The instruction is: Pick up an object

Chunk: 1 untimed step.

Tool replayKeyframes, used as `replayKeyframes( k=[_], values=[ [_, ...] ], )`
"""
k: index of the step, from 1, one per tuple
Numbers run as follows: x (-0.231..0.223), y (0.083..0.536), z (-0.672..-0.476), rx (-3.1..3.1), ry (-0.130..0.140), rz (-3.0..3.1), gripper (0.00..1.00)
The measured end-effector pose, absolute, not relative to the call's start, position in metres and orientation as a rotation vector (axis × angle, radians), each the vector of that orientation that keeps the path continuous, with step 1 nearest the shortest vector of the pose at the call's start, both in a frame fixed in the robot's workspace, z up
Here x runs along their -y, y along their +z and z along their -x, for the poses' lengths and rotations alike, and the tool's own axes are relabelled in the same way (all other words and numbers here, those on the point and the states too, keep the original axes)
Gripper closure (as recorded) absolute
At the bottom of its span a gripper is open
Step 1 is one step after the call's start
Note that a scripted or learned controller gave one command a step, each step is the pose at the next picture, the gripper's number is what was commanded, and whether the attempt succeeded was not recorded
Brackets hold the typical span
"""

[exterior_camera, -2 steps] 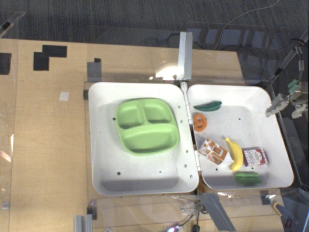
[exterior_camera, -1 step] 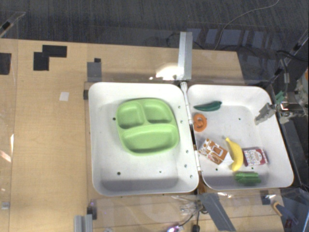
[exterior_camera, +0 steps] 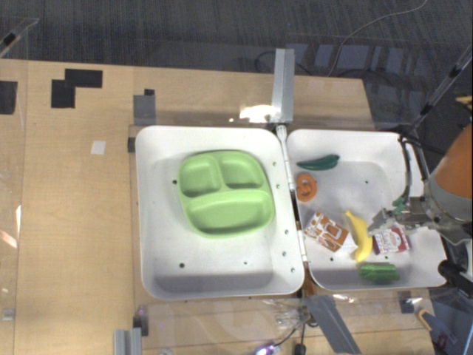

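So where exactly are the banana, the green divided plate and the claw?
banana (exterior_camera: 359, 235): camera view, middle of its yellow curve.
green divided plate (exterior_camera: 224, 192): camera view, ridge between its compartments.
claw (exterior_camera: 389, 218): camera view, at its fingertips, above a small packet.

A pale wooden tabletop (exterior_camera: 66, 220) fills the left and middle of the frame. Two shallow white bins sit on it side by side, touching: the left bin (exterior_camera: 159, 265) at centre, the right bin (exterior_camera: 369, 154) toward the right. Black patches (exterior_camera: 74, 86) mark the tabletop's upper left.
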<state>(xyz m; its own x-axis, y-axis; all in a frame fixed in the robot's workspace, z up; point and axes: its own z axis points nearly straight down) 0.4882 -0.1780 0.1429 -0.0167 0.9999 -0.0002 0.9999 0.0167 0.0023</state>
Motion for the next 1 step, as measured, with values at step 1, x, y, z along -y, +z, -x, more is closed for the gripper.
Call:
replayKeyframes(
  k=[1],
  values=[
    [0.1241,0.0947,-0.4938,-2.286,0.016,-2.115,0.0]
  ],
)
